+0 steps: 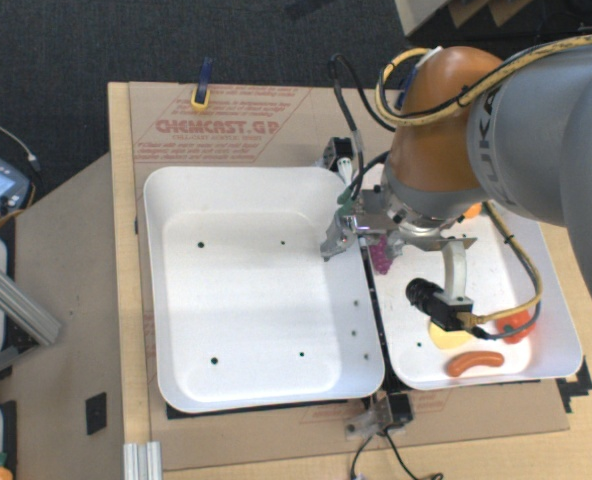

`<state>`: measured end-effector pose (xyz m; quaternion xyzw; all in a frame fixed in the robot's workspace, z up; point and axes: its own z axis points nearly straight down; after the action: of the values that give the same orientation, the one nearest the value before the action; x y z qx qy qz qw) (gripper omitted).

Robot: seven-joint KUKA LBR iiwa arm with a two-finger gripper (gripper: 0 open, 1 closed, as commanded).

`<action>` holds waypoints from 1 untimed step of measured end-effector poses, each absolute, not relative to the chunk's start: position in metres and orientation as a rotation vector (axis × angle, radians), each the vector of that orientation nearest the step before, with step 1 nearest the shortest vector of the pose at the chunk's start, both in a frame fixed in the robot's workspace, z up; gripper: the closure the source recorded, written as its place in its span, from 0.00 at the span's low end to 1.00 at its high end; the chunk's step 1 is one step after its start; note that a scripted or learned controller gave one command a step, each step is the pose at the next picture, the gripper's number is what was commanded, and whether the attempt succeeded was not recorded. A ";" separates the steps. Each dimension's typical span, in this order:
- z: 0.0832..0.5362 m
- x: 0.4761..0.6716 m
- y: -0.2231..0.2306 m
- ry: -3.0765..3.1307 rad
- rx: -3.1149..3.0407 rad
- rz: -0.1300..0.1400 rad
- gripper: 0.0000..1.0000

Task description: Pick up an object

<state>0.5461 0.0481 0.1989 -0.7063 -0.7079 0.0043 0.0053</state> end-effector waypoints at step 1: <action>0.245 0.618 0.044 -2.229 -2.225 -0.010 0.00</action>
<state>0.6180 0.0439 0.2449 -0.7063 -0.7079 -0.0033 -0.0039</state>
